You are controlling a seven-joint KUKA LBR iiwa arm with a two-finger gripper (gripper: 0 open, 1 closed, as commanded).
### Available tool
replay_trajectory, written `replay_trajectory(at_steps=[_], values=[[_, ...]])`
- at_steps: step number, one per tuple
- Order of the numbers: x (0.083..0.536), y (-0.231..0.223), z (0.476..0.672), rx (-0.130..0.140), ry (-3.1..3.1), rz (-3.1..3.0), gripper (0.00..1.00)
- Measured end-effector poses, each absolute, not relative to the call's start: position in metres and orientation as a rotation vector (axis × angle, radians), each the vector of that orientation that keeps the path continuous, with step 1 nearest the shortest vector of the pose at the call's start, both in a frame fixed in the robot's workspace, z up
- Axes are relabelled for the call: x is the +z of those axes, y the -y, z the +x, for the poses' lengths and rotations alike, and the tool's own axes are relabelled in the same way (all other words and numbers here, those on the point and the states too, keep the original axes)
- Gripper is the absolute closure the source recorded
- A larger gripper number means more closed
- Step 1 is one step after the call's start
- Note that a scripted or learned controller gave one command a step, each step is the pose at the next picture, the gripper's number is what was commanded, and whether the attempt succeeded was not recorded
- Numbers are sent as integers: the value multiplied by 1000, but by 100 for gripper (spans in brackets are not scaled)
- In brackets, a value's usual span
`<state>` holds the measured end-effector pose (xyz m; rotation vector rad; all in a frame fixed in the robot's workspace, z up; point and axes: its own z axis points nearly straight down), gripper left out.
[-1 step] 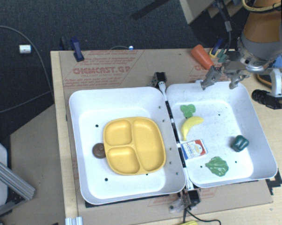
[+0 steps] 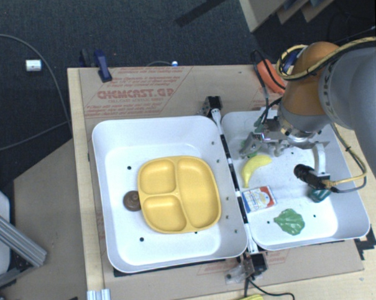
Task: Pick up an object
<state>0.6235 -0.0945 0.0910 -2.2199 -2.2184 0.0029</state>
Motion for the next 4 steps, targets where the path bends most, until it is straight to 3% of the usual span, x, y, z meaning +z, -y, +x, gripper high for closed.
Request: replay_trajectory(at_steps=[1, 2, 3, 4], values=[[84, 92, 614, 2, 2218, -2221, 0], [95, 92, 614, -1, 2218, -2223, 100], [95, 92, 614, -1, 2219, -2222, 0], [85, 91, 577, 1, 2219, -2221, 0]])
